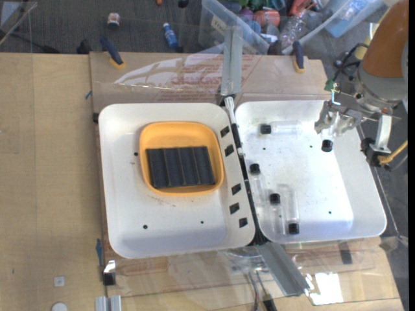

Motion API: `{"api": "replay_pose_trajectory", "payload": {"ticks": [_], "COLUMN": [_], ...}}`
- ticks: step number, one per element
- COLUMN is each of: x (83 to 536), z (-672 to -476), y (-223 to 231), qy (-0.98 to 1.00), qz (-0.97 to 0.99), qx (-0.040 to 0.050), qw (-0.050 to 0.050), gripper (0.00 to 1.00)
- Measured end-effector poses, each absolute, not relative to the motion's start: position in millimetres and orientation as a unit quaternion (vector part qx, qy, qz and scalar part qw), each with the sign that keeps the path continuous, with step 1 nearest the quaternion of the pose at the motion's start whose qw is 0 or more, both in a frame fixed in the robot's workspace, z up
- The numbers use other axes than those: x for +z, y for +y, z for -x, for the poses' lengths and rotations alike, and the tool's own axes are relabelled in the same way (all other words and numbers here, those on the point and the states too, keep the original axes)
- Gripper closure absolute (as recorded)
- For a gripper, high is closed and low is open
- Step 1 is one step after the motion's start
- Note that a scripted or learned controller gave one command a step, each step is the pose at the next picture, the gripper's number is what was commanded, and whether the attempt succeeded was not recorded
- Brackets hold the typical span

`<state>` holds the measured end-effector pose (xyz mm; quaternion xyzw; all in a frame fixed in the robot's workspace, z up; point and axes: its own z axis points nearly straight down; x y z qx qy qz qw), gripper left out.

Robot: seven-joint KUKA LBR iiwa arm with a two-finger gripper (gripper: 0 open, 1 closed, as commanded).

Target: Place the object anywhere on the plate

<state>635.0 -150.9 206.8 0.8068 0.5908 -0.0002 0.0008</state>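
Hovering over the right bin (pixel 363 219), gripper (pixel 332 127) carrying nothing visible; its claw state I cannot tell.
Next: pick 1 clear black-capped tube (pixel 282 129), then cross to the orange plate (pixel 148 137).

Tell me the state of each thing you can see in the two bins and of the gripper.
Plate: orange, flat in the left bin, carrying the dark ribbed block.
Dark ribbed block: lying flat on the plate.
Clear tubes with black caps: lying loose in the right bin.
Gripper: over the right bin's far right corner, near a black cap.
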Motion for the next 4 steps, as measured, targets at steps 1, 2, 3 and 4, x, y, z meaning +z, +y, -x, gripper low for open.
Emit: {"api": "replay_pose_trajectory", "payload": {"ticks": [1, 2, 3, 4], "x": [206.0, 235.1, 252.3, 260.0], "z": [-668.0, -667.3, -668.1, -667.5], "y": [-145.9, -132.3, -121.7, -116.6], "qy": [0.629, 0.646, 0.749, 0.77], "qz": [-0.778, -0.763, -0.663, -0.638], "qx": [0.0008, 0.0009, 0.0016, 0.0015], "qw": [0.002, 0.003, 0.003, 0.003], "gripper": [1.0, 1.0, 1.0, 1.0]}}
